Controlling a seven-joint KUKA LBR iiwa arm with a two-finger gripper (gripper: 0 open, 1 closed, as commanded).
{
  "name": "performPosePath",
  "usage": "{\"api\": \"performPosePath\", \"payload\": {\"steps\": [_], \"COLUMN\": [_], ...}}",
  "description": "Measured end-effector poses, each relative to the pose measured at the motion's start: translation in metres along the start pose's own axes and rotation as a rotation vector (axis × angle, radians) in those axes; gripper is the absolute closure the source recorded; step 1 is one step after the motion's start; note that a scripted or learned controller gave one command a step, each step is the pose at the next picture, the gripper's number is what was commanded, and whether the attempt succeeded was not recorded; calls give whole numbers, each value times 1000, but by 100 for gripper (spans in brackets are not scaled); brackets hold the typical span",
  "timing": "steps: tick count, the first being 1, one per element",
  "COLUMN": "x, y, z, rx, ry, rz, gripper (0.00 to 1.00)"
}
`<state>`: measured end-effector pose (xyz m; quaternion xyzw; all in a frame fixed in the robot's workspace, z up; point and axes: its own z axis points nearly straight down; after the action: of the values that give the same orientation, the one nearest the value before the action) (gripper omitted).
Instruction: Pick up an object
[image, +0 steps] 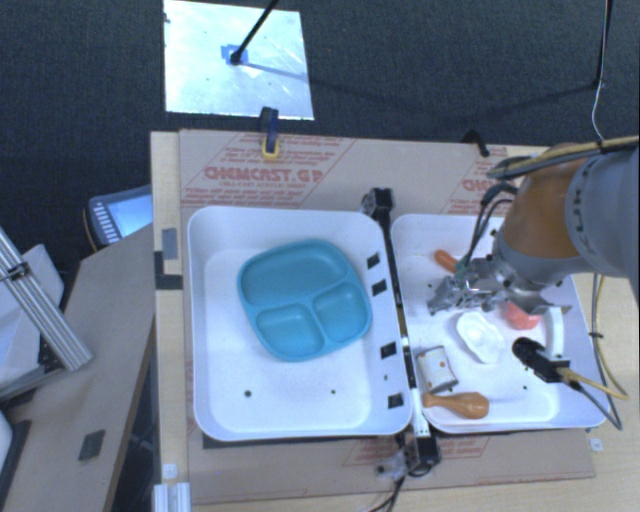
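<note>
My gripper (452, 292) hangs low over the middle of the right bin (570, 400), with the grey arm and its orange band coming in from the right. Just beyond it lies a small orange piece (445, 260). A white object (478, 336) rests right below the gripper, toward the front. A salmon-red object (519, 316) sits partly under the wrist. Near the bin's front wall lie a brown drumstick-shaped item (459, 404) and a small boxy tan and silver item (435, 368). I see nothing held in the gripper.
The left bin (215, 400) holds a blue divided plate (304, 297). A black-clipped divider (392, 300) separates the two bins. Cardboard lies under both bins, and a tablet (118, 217) sits off the bench to the left.
</note>
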<state>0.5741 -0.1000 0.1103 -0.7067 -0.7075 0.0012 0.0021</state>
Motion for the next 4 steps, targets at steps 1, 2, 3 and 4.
{"api": "performPosePath", "payload": {"steps": [1,2,3,4], "x": [0,0,4,6], "y": [0,2,0,-9], "z": [27,15,-30,-86], "rx": [-2,-7,-10,-11], "ry": [0,-1,-2,-2], "rz": [1,1,-3,-3], "gripper": [0,100,100,100]}}
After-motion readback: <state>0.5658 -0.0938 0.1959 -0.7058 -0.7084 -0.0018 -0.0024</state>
